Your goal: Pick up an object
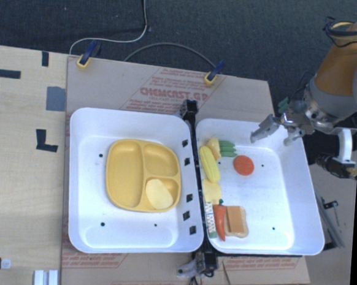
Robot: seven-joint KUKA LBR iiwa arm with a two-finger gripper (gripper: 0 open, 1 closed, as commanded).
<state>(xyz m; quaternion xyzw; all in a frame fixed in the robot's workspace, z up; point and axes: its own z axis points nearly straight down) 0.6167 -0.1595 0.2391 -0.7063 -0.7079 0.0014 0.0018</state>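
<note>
Hovering over the far rim of the right bin (309, 198), the hand (278, 129) has its fingers spread and nothing between them. I judge the red tomato (244, 165) the easiest pick: it sits alone, just nearer than the hand, so I'd drop straight down and close around it. Beside the tomato I count one corn cob (210, 164), one green vegetable (226, 149), one yellow piece (211, 190), one carrot (219, 221), one sandwich (236, 221). Two bins; the left bin (80, 180) holds one yellow plate (133, 166) with one pale slice (159, 194).
</note>
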